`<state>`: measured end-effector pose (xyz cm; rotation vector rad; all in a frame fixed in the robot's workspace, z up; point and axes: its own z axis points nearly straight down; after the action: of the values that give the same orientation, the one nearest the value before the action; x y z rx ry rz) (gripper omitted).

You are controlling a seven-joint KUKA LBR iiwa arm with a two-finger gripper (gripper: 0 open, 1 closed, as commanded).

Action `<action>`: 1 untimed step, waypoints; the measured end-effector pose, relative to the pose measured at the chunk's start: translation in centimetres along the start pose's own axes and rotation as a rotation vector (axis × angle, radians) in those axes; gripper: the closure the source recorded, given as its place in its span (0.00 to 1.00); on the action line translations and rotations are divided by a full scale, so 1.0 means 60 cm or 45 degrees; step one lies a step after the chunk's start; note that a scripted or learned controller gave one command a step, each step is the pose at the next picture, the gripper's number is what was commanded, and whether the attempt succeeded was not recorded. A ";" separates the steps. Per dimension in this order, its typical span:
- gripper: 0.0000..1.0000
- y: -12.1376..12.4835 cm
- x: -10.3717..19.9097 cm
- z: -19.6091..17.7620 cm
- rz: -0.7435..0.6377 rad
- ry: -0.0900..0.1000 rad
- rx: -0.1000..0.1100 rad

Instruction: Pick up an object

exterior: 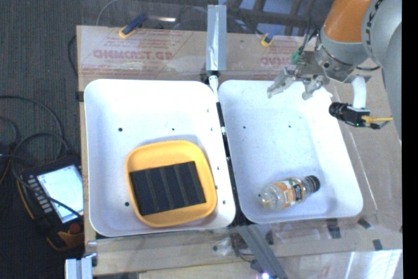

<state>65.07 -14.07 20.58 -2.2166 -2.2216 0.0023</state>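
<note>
A small clear plastic bottle (289, 191) with a black cap lies on its side near the front of the right bin (339, 160). In the left bin (111, 108) rests a yellow tray-like object (171, 183) with a black ribbed insert. My gripper (292, 87) hangs over the far edge of the right bin, its two fingers spread open with nothing between them. It is well apart from the bottle, which lies toward the front.
A clear divider post (216, 36) stands at the back between the bins. Blue and yellow clamps (132, 25) sit on the wooden board behind. A black and yellow fitting (353, 114) juts over the right bin's far right rim.
</note>
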 end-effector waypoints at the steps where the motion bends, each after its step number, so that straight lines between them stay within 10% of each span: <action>1: 0.00 -0.139 0.058 0.075 -0.114 0.000 0.002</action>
<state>56.68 -10.61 16.14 -2.1145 -2.3177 0.0036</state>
